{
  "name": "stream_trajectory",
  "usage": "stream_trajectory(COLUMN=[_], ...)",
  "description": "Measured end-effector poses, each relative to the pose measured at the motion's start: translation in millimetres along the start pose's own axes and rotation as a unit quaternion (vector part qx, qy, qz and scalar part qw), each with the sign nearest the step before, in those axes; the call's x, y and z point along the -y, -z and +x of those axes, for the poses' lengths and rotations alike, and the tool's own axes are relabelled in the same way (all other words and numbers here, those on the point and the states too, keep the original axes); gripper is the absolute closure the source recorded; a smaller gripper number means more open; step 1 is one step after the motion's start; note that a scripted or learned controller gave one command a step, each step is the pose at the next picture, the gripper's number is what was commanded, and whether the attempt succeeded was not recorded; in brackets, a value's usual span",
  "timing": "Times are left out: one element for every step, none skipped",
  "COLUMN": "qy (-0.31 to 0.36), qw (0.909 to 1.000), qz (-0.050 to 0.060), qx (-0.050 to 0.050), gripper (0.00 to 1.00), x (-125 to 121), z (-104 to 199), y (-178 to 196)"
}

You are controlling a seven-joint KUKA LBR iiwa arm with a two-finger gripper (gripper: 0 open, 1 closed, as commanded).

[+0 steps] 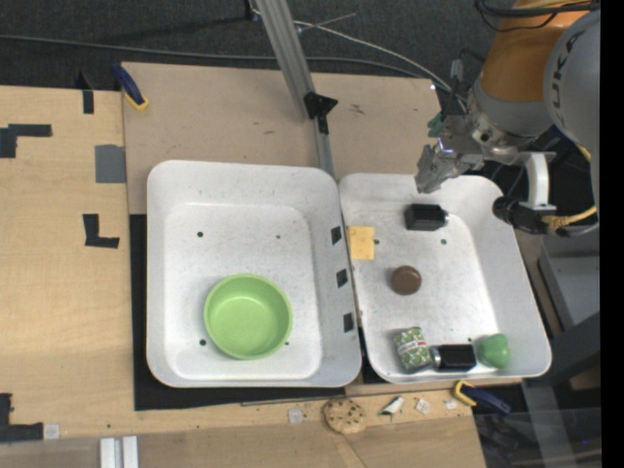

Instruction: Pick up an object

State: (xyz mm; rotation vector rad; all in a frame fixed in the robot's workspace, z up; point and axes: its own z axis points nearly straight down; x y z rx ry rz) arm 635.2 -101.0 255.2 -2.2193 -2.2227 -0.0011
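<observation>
Nothing has been picked up yet, as far as the view shows. The pincer (pixel 432 176) hangs at the upper right of the frame, over the far rim of the right bin (pixel 517 291), with its tip just above a small black block (pixel 425 216) that lies flat on the bin floor. No object sits in the pincer, and whether it stands apart or together cannot be told, because the tip is small and dark against the bin.

The likely candidates all lie in the right bin. The black block is nearest the pincer, at the upper middle of that bin. A yellow square piece (pixel 362 243) rests at its left edge. A brown round object (pixel 406 280) lies near the centre. Along the lower edge sit a green-patterned can (pixel 412 349), a dark oblong object (pixel 454 358) touching it, and a green rounded piece (pixel 494 350) just beside that.

The left bin (pixel 175 203) holds a green bowl (pixel 248 316) at lower centre, well apart from the arm.

By my judgement, the whole grasp remains: descending, closing on a thing, and lifting it.
</observation>
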Motion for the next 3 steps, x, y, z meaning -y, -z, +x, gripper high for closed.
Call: stream_trajectory(qy=[0.002,0.002,0.002], qw=[1.0000,1.0000,1.0000], qz=[0.002,0.003,0.003], qx=[0.000,0.000,0.000], gripper=[1.00,1.00,1.00], x=[-5.1,-13.0,-15.3], z=[56.5,107.7,157.6], y=[-16.6,-28.7,-39.5])
